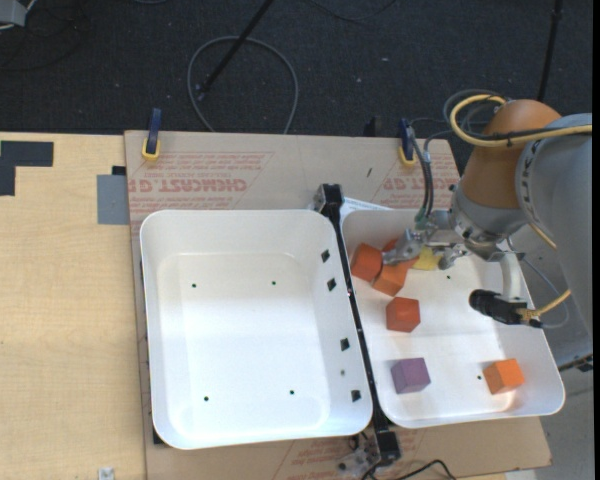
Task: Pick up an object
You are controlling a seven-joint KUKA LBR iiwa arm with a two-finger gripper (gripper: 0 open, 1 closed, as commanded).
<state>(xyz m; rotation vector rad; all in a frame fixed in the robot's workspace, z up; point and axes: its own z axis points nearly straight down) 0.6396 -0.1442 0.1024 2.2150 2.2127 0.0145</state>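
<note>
Several small blocks lie in the right bin [540,393], a shallow tray of smooth white plastic with rounded corners. An orange cube [367,263] sits near the bin's upper left, touching a second orange block [389,281] just below and to its right; a yellow piece [427,261] lies beside them, under the gripper [432,248]. A red-orange cube [403,314] rests near the middle, a matte purple cube [411,375] lower down, and another orange cube [503,376] near the lower right corner. The gripper hangs low over the upper cluster; whether its fingers are open, closed or gripping a block cannot be told. The grey arm [550,178], with a glossy orange band [500,158], reaches in from the right. The left bin [160,268] is the same white tray. Both rest on brown printed cardboard [230,168] laid on the pale wooden worktop [50,318].
</note>
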